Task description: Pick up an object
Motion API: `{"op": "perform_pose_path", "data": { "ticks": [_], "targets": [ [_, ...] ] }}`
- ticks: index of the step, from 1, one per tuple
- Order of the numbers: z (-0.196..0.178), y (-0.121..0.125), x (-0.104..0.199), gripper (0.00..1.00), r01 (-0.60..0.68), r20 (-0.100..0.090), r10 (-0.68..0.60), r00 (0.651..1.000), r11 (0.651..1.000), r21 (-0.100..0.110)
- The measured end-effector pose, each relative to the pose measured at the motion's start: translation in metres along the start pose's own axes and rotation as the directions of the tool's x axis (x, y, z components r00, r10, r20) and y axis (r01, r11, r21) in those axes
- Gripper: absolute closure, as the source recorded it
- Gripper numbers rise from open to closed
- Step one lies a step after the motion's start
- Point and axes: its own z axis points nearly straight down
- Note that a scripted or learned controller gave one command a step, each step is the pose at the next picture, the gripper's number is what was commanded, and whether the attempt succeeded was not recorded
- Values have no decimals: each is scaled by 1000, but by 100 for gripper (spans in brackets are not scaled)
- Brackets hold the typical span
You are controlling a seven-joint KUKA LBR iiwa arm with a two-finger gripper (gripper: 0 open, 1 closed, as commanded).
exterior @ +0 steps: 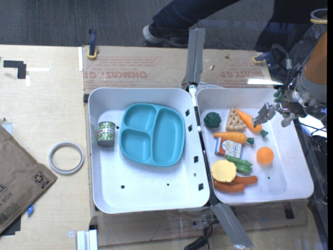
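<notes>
Your gripper (274, 115) hangs over the upper right part of the right bin (291, 191), fingers spread apart w/ nothing between them. One fingertip sits just above the small carrot (244, 119) near the bin's back; the other is off to the right over bare white floor. Arm (314, 74) comes in from the right edge.

Closest to the tool: that small carrot leans against a waffle-pattern wedge (234, 121), touching it. Left of those is a dark green broccoli piece (212, 120), near the divider btw the bins.

Next row down: a longer carrot (231, 137) lies across, and just below it a small juice-box-type carton (229, 149). An orange ball (265, 155) sits apart to the right, below the gripper. A green pea pod (240, 163) lies beside the carton's lower right corner.

Front of the bin: a yellow disc-shaped item (224, 171) rests on top of a red-orange sausage (237, 184); exact contact w/ the pod you can't tell.

Left bin (104, 191): a blue divided plate (153, 134) in the middle, and a small green-label can (106, 133) just beside its left rim.

Outside the bins, on the bench at left: a tape ring (66, 157) and a brown cardboard box (18, 178).
</notes>
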Motion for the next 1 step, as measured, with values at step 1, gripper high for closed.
{"op": "perform_pose_path", "data": {
  "ticks": [1],
  "targets": [
    [133, 36, -39, 0, 142, 1, -142, 990, 990, -4]
  ]
}}
